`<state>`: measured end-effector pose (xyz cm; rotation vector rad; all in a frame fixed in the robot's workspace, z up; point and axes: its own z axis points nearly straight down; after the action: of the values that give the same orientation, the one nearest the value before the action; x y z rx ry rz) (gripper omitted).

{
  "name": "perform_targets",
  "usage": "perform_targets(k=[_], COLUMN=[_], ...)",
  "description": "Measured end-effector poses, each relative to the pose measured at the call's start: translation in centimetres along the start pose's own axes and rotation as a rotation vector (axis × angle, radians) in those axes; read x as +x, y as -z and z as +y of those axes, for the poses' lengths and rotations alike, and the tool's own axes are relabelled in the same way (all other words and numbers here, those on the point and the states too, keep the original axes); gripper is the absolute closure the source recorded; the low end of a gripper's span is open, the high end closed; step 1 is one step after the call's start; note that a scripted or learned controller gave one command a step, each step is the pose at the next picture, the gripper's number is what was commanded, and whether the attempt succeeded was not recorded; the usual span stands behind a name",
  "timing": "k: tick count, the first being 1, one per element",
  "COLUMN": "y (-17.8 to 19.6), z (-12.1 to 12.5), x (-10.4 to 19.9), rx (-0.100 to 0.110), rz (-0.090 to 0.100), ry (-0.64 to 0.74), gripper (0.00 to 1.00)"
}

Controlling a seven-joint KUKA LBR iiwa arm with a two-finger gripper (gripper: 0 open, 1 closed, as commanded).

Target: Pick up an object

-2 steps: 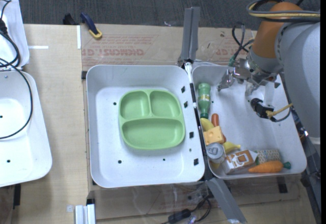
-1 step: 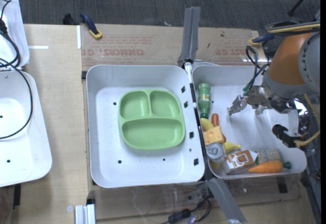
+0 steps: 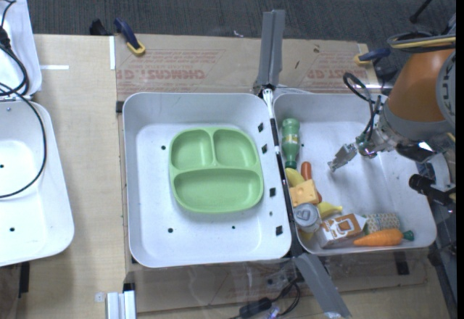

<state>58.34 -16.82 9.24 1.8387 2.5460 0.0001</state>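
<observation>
**Hand hangs over the right bin, nothing between its fingers**

Camera view: the arm (image 3: 424, 85), grey with an orange band, reaches in from the right, and its hand (image 3: 342, 158) hangs over the middle of the right bin (image 3: 406, 198). The fingers are small and seen at a slant, so how far apart they stand cannot be told; nothing is seen between them, and they are apart from every object.

The worktop (image 3: 80, 122) is pale wood with a sheet of brown cardboard (image 3: 196, 64) along its far edge. A blue clamp (image 3: 129, 36) sits near the far-left corner of the cardboard. Beyond the worktop the floor is dark carpet. The left bin (image 3: 141, 187) holds a green divided plate (image 3: 216, 169) lying flat near its centre.

The objects to pick crowd the left wall and near edge of the right bin. A green bottle (image 3: 290, 141) lies along the left wall. Nearer than it come a small red piece (image 3: 307, 170), a yellow wedge of cheese (image 3: 305, 191), a banana (image 3: 330, 207) and a round tin (image 3: 306, 217). A brown carton (image 3: 341, 229) lies at the near edge, touching an orange carrot (image 3: 378, 238), with a speckled sponge-like block (image 3: 382, 222) just beyond the carrot.
</observation>
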Motion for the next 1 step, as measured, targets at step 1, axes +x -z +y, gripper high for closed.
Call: perform_targets(k=[1], y=[0.0], z=[3.98], x=[-5.39], rx=[-0.001], rz=[-0.002], ry=[-0.036], gripper=[0.0])
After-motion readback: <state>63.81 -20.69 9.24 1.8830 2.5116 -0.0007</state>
